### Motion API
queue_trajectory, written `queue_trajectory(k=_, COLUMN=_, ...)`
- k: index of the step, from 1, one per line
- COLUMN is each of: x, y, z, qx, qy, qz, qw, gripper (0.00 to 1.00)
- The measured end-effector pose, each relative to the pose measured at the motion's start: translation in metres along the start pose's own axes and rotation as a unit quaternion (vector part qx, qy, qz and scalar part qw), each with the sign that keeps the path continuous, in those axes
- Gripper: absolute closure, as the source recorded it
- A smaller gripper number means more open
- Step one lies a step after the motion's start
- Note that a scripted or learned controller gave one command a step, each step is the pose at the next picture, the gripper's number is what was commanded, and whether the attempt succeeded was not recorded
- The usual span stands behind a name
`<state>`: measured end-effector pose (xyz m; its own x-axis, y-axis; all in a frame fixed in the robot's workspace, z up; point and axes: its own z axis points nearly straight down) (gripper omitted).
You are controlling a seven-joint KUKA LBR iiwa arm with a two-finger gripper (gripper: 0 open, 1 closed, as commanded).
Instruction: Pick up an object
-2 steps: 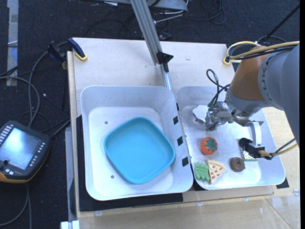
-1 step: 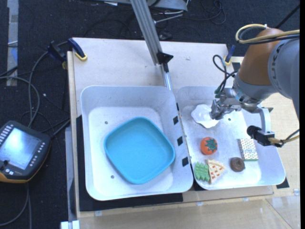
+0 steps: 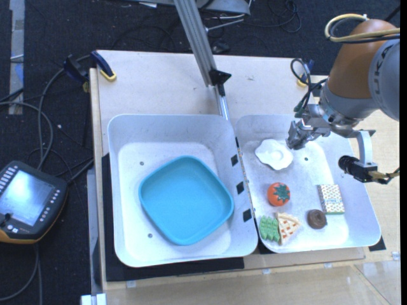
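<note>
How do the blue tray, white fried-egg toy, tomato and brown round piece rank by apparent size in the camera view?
1. Blue tray, by far the largest.
2. White fried-egg toy.
3. Tomato, a little smaller than the egg toy.
4. Brown round piece, smallest.

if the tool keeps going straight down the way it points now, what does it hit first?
Probably the white fried-egg toy: the tool points down at its right edge in the right bin. Depth is unclear from this slanted view, so it may just miss and meet the bin floor beside it.
</note>
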<state>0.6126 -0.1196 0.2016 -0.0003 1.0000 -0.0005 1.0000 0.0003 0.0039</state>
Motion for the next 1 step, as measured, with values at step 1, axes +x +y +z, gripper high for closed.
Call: queue_trajectory(k=1, x=0.0001, y=0.0001, z=-0.0016, qx=0.002, qy=0.000, qz=0.000, qw=1.0000, gripper=1.00)
